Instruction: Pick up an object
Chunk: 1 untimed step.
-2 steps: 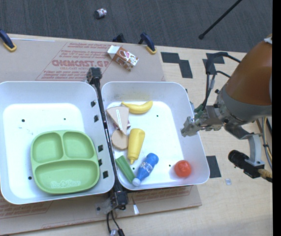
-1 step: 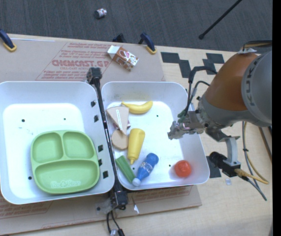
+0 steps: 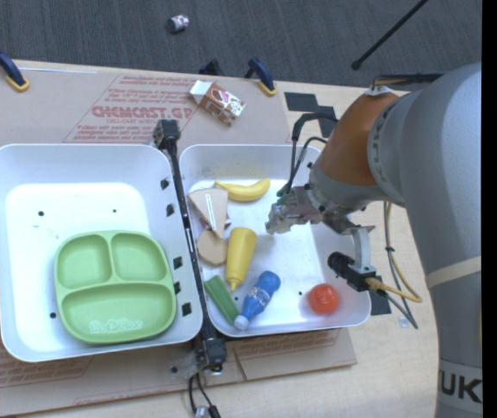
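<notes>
Our pincer (image 3: 281,219) hovers right of the yellow bottle (image 3: 240,255) (banana (image 3: 244,189) behind it); we cannot tell its state.

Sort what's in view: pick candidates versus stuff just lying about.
Job:
- gripper, above the right bin
- banana
- yellow bottle
- blue bottle
- red ball
- green block
- sandwich pieces

Lying about:
- green divided plate in the left bin
- small carton on the cardboard
- blue clamps

Right bin (image 3: 345,313): left half crowded (banana (image 3: 245,189), yellow bottle (image 3: 239,256), blue bottle (image 3: 259,297)); bare floor around the tomato (image 3: 323,299).
</notes>
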Motion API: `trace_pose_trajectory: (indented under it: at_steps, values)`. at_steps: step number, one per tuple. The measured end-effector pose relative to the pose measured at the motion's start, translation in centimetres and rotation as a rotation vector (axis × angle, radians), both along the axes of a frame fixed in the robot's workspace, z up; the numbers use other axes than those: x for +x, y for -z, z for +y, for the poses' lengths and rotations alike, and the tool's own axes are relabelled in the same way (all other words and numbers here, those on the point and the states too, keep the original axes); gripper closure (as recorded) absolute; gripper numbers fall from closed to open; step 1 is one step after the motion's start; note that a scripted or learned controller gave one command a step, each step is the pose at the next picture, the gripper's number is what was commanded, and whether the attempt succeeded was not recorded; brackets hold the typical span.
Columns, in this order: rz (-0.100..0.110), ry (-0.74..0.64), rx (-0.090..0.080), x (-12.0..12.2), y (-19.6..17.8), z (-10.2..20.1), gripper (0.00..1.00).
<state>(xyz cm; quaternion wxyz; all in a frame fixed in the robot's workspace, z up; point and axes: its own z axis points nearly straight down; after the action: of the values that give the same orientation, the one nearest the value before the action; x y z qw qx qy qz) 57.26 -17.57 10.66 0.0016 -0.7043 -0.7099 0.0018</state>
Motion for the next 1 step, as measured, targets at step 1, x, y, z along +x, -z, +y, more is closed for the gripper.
trace_pose_trajectory:
  at_steps: [1]
  values:
    - [-0.002,0.0,-0.001,0.05,-0.07,-0.03,0.0]
